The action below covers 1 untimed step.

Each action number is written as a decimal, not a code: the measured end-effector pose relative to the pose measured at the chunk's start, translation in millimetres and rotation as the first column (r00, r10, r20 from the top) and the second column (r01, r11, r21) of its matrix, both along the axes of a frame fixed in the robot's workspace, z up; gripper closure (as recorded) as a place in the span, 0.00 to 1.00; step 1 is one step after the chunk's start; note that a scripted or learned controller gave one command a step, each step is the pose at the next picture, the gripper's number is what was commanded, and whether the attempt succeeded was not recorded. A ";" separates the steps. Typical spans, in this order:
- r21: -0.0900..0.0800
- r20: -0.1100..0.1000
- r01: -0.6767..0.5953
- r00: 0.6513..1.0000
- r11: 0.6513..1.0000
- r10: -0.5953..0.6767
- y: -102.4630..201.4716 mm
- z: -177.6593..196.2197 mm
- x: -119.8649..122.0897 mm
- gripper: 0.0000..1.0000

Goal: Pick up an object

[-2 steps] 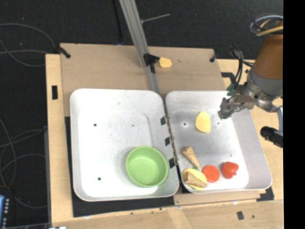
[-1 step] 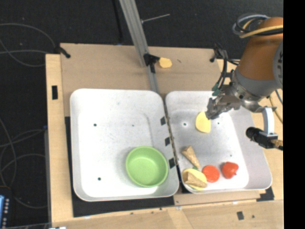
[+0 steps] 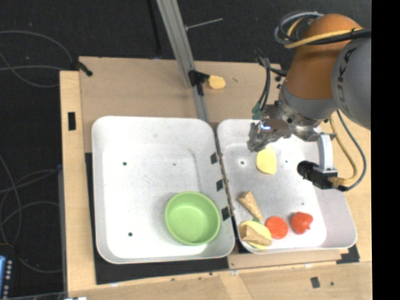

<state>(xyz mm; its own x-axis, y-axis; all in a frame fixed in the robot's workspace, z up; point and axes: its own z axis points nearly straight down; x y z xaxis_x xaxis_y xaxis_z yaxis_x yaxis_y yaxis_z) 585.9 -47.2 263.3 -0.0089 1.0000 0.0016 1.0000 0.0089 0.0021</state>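
Note:
My gripper point(image 3: 259, 139) hangs over the back left part of the right bin point(image 3: 331, 195). A pale yellow rounded object point(image 3: 267, 162) lies right below it, at or just under its tip. Whether the two touch I cannot tell. Further forward in the same bin lie a tan wedge-shaped piece point(image 3: 249, 202), a tan and yellow bread-like item point(image 3: 255, 233), a round red-orange object point(image 3: 277, 227) and a red object point(image 3: 301, 222). The left bin point(image 3: 137, 149) holds a green bowl point(image 3: 192, 217) near its front right corner.
A metal post point(image 3: 178, 36) rises from the bench behind the seam between the bins. A small yellow piece point(image 3: 216, 82) lies on the bench beside it. A black fitting point(image 3: 315, 172) on the arm's cabling hangs over the right bin.

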 end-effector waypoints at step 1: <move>0.000 -0.001 0.001 1.000 1.000 -0.001 58.7 2.0 7.2 1.00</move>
<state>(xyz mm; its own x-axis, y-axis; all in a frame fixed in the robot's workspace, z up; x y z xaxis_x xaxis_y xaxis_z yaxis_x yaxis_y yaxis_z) 593.1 11.5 265.3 -0.0083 1.0000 0.0014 1.0000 0.0083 0.0016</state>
